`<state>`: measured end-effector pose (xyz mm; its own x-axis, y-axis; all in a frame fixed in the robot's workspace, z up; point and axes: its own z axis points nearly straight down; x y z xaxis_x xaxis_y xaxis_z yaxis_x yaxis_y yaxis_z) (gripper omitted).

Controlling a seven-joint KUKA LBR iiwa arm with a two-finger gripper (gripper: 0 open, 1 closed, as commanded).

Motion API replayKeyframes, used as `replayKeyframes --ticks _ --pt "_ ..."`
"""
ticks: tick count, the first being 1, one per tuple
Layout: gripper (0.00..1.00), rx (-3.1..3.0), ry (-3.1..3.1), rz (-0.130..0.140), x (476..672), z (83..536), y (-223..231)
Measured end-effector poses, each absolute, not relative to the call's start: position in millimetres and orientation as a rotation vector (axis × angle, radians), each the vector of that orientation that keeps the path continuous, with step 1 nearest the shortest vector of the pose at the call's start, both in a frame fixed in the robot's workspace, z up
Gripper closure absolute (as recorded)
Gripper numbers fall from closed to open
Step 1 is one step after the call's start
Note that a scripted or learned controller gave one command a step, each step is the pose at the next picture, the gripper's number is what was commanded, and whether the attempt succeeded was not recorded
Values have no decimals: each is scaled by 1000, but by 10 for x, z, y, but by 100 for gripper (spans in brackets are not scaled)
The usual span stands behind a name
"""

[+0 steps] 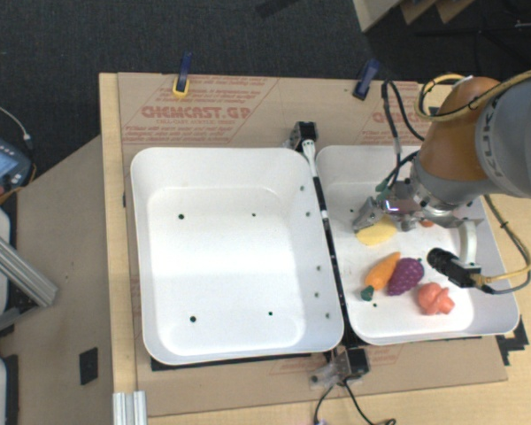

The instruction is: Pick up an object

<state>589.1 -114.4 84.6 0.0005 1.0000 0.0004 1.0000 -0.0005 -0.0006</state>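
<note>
— Two shallow white bins, side by side on a cardboard-topped surface [124, 343]. Any writing worth reading?

— Red print on the cardboard [195, 112] beyond the left bin [221, 264]. Reads "CHEMCAST GP", with finer lines beneath, too small to make out. More red print beyond the right bin [354, 171], mostly hidden behind the arm [509, 140].

— And the things to pick from?

— Four toy foods, all in the right bin. Yellow piece [376, 234], smooth and lemon-like, farthest back. Just in front of it an orange carrot [385, 271] with a green tip, lying at a slant. Against the carrot's right side, a purple grape bunch [407, 274]. Just right of the grapes and nearest the front rim, a lumpy pink-red piece [434, 299], perhaps a strawberry.

— Gripper?

— Gripper [388, 212] right at the yellow piece's far edge, below the orange band [447, 149] on the wrist. Spread or pressed together: cannot tell from this slant. Touching the yellow piece or just above it: cannot tell either.

— Anything around the edges?

— Blue clamp [185, 64] with a yellow tip on the cardboard's far edge, beyond the left bin. Second blue one [366, 76] beyond the right bin. Black clip [303, 135] at the far end of the seam between the bins, another [354, 361] at the near end.
</note>
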Motion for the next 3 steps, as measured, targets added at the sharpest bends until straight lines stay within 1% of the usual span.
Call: replayKeyframes --ticks 1,2,3 --pt "0 -2217 -2241 -21 6421 1928 -292" --pt "0 -2221 -2217 2 5582 2242 -325" --pt "0 -2239 -2230 -17 6062 3592 -861"
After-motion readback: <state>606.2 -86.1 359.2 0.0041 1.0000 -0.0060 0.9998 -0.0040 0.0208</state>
